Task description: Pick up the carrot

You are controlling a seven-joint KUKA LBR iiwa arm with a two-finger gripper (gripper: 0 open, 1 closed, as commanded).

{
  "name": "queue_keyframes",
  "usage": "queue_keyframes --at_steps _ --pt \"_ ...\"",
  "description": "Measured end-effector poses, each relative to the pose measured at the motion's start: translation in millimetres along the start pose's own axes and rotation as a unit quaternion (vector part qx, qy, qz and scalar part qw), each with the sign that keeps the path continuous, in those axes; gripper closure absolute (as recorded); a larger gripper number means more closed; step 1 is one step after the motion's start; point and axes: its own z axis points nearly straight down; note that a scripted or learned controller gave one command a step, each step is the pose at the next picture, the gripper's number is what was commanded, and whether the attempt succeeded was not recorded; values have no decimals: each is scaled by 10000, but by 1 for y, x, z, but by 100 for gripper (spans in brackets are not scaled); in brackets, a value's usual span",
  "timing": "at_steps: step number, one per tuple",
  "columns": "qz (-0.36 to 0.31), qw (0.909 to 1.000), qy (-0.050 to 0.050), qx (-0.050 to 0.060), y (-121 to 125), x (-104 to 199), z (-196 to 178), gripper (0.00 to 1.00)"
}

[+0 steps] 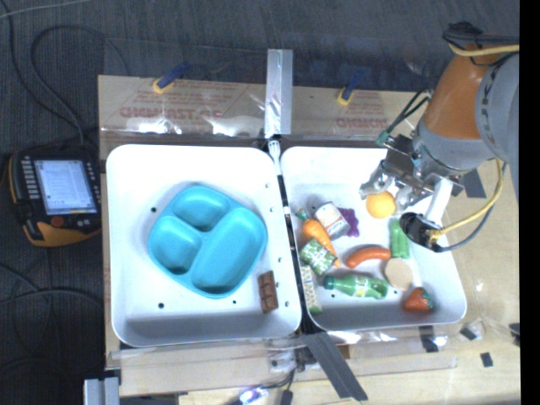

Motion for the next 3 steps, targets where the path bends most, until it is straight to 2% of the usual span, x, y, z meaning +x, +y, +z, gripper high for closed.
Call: queue_keyframes --at_steps 1,2,3 --pt "22 10000 -9 11 -3 26 39 100" --pt "-285 9996 5 8 -29 29 -9 100" --pt "-400 9992 -6 4 -31 -19 -13 100"
